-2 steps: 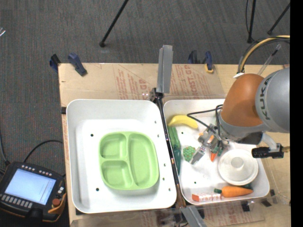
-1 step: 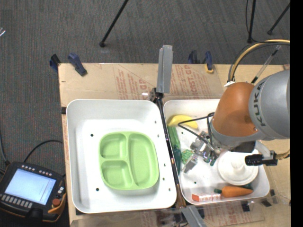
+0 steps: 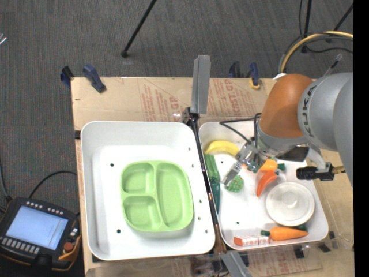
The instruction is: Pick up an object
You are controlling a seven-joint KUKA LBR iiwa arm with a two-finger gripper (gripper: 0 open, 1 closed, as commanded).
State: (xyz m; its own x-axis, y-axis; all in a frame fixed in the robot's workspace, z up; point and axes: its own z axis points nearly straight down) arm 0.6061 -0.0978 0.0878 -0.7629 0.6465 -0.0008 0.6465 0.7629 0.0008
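Observation:
My gripper (image 3: 243,169) hangs low in the right bin (image 3: 230,224), near its left half, with its fingers apart and nothing between them. A small green broccoli piece (image 3: 233,183) lies just below the left fingertip (image 3: 233,173), touching or nearly touching it. A yellow banana (image 3: 222,148) lies above the gripper, toward the bin's back. To the right of the fingers sits an orange pepper-like piece (image 3: 265,179). A long green cucumber (image 3: 213,175) runs along the bin's left wall.
A white bowl (image 3: 290,202) stands upside down at the right bin's front right. A carrot (image 3: 287,234) and a red-and-white item (image 3: 249,240) lie along its front edge. The left bin (image 3: 98,154) holds a green divided plate (image 3: 157,196). A grey post (image 3: 200,88) rises behind the bins.

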